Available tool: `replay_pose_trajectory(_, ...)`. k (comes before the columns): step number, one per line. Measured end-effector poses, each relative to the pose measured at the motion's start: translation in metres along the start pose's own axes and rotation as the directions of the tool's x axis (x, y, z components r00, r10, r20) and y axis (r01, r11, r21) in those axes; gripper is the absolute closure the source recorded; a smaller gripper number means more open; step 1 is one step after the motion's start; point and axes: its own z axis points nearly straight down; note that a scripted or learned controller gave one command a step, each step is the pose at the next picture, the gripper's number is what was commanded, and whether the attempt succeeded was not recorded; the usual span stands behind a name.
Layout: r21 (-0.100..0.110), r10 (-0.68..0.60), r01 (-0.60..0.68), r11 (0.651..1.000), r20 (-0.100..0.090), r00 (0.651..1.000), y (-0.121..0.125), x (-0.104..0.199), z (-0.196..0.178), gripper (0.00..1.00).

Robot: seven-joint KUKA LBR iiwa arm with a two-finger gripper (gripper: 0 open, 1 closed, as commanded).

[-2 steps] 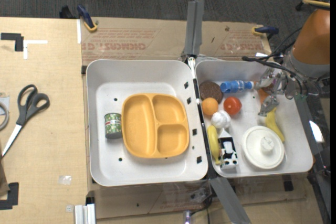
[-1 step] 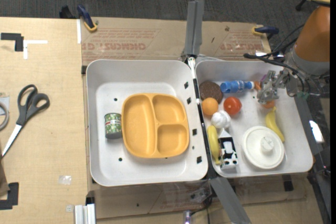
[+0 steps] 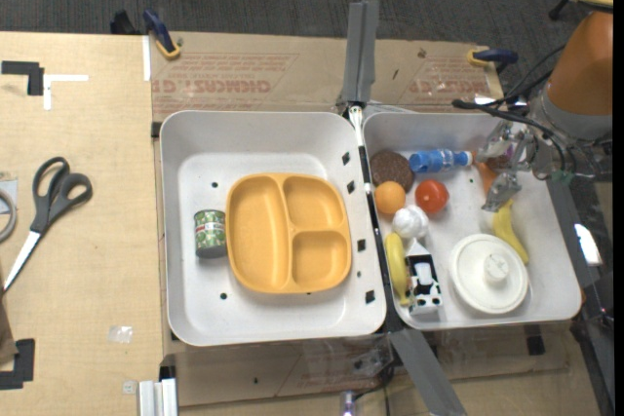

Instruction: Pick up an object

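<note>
Over the right bin (image 3: 565, 302), the hand (image 3: 502, 195) hangs low beside a banana (image 3: 511, 234); whether it grips anything I cannot tell. This looks like the reaching step: next it must settle on the banana and close.

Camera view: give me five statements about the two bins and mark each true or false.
1. The yellow divided plate lies in the left bin. True.
2. The small green can sits inside one of the plate's compartments. False: it stands on the bin floor, beside the plate's left edge.
3. The blue bottle lies on its side in the right bin. True.
4. The scissors lie in the left bin. False: they lie on the wooden bench, left of both bins.
5. The gripper hangs over the left bin. False: it is over the right bin, near the banana.
</note>
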Motion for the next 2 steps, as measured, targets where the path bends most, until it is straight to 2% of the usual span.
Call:
replay_pose_trajectory(1,-0.007,0.085,-0.085,0.996,-0.008,0.996,0.0,0.006,0.018,0.0)
replay_pose_trajectory(2,-0.003,0.085,-0.085,0.996,-0.003,0.996,-0.002,0.005,0.008,1.0)
